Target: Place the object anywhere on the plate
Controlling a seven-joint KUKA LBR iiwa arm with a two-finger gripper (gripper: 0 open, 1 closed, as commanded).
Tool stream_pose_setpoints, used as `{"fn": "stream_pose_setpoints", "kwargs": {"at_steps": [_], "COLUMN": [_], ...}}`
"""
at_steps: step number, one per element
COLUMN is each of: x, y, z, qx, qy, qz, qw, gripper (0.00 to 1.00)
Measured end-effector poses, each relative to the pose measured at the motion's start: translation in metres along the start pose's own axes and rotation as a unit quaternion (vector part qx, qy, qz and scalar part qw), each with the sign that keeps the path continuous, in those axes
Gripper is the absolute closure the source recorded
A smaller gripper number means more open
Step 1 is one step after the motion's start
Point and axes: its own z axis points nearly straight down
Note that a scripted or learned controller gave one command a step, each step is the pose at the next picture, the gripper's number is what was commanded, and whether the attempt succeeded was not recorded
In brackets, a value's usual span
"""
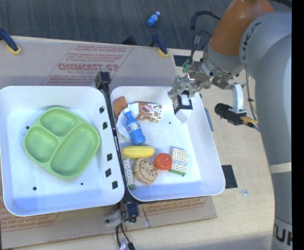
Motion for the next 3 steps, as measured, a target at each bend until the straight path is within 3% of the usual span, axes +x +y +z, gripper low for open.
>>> {"fn": "stream_pose_setpoints", "kwargs": {"at_steps": [1, 2, 3], "x": [0.052, 0.025, 0.086], "y": [-0.036, 0.011, -0.072], "z": [0.119, 0.003, 0.039], "qx": [0.001, -0.002, 0.001], "qy": [0.0, -0.001, 0.0], "qz": [0.001, 0.001, 0.001], "qw": [1.0, 1.0, 1.0], "gripper": [1.0, 1.0, 1.0]}}
